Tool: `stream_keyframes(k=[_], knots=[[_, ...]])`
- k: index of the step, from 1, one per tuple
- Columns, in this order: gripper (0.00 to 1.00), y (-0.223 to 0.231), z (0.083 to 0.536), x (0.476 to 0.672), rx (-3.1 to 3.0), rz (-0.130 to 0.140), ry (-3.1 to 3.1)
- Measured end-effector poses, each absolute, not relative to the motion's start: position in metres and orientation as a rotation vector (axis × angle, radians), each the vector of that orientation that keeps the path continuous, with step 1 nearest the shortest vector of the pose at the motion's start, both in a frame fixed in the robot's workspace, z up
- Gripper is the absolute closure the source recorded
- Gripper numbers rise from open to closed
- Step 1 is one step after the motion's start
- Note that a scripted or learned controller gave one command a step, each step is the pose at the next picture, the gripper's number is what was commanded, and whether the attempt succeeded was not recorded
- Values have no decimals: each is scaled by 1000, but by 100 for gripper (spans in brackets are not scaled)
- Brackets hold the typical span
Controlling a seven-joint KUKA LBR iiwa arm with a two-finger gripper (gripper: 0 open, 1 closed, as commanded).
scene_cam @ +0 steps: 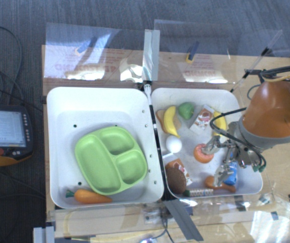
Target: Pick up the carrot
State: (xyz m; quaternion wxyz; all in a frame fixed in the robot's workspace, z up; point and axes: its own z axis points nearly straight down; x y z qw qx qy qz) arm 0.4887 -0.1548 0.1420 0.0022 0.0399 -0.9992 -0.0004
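Note:
The carrot (90, 197), orange with a small green top, lies along the front edge of the left bin (58, 135), just below the green divided plate (110, 159). My gripper (224, 158) hangs over the right bin (236, 97), far to the right of the carrot. It sits between an orange-red round fruit (203, 154) and a blue object (229, 175). The wrist hides its tips.
The right bin also holds a banana (170, 119), a green fruit (187, 110), a white egg (173, 145), a small carton (203, 118), a brown item (175, 174) and a small orange piece (211, 181). The bins share a middle wall (155, 135).

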Motion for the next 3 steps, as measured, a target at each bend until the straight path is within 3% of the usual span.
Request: stream_keyframes(k=[1, 2, 3], knots=[[0, -113, 96, 507, -123, 8, -3166], [0, -169, 96, 494, 100, 12, -3172], [0, -195, 96, 497, -25, 6, -3173]])
